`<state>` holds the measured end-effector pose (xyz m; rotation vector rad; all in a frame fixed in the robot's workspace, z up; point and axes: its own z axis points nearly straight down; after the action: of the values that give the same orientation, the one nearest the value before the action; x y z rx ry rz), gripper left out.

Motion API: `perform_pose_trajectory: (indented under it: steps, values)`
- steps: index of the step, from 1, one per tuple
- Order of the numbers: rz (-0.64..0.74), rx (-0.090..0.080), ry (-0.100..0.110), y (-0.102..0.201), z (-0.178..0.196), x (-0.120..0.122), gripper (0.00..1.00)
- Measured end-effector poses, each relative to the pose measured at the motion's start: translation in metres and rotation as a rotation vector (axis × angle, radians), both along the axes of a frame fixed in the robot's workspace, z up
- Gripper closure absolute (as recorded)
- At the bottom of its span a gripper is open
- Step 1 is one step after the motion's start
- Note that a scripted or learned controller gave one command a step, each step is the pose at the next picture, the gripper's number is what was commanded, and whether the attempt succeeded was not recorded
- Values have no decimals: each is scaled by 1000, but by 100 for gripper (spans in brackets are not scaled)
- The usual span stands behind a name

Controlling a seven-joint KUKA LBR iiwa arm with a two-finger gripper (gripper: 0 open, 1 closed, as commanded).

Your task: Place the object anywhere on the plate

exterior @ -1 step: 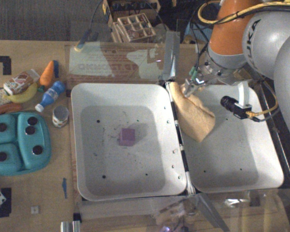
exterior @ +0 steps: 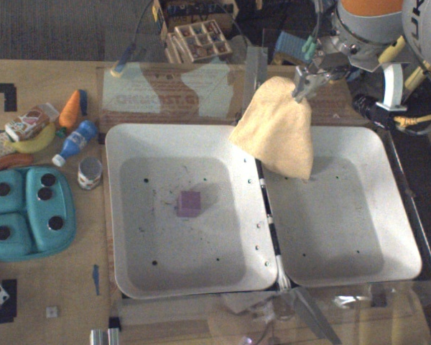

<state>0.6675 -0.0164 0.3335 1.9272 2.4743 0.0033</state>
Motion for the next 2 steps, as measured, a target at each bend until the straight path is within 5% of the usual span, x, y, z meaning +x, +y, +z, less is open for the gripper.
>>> perform_pose_trajectory:
  steps: [1,2]
  values:
    - [-11,0,2,-90,103,-26,100]
    - [-92,-1,-2,-72,103,0,100]
